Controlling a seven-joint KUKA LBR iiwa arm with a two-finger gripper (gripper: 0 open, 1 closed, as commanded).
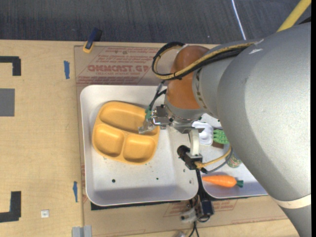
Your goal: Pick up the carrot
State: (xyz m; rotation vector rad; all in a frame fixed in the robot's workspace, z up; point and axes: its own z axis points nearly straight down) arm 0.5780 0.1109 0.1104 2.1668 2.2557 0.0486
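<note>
**Carrot waits in the right bin**

The carrot lies flat on its side in the right bin, near that bin's front rim, green stub pointing away from the left bin. My gripper hangs over the left bin, touching or just above the yellow dish, well apart from the carrot. Whether I am spread or pressed together, I cannot tell. I judge the carrot light, stiff, smooth, likely to roll; I'd pinch across its thick middle.

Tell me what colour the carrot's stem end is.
Green, on the right tip of the orange carrot, seen in the camera view.
</note>
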